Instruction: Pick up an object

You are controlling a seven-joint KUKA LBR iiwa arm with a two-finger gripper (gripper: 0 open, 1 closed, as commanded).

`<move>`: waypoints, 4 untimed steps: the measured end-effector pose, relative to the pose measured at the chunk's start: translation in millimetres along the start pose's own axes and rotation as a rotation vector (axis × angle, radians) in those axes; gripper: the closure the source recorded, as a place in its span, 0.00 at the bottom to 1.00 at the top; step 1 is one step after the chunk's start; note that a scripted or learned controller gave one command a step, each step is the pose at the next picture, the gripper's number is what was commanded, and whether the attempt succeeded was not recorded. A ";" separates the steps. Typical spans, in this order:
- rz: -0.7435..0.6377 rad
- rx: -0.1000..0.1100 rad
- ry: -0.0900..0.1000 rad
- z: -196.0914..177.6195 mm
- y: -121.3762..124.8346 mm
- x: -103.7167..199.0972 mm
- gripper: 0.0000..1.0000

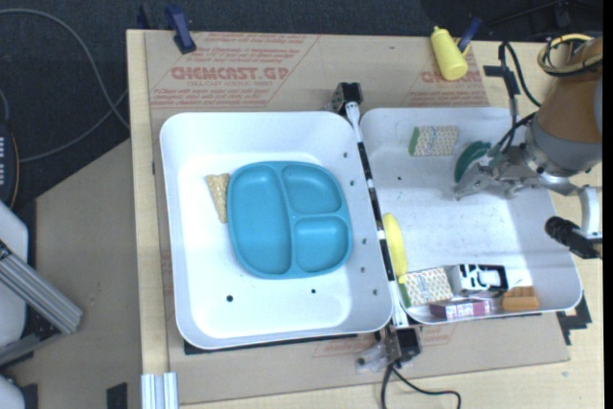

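My gripper (476, 179) is low in the right bin (536, 235), in its upper middle part, with the arm reaching in from the right. A small teal object (470, 155) lies right against the gripper's upper side; I cannot tell whether it is held. A green-and-yellow sponge (434, 141) lies just to the upper left of it. Along the bin's left wall rests a yellow banana-shaped piece (394, 244). Near the front edge lie a second sponge (424, 284), a black-and-white item (483, 277), a pink box (465, 308) and a small brown block (520, 299).
The left bin (192, 148) holds a blue divided plate (289, 217) with a tan cracker-like piece (217, 193) at its left side. A yellow bottle-shaped object (447, 54) and a blue clamp (179, 29) sit on the bench behind the bins.
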State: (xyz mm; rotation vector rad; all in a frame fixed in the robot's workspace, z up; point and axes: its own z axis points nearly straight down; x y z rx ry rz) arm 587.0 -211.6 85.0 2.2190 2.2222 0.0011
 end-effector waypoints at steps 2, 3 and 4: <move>0.000 0.007 0.000 0.5 78.5 29.3 0.00; -0.001 0.004 -0.002 -10.1 79.4 29.6 1.00; -0.001 -0.003 0.001 -100.9 76.4 126.2 1.00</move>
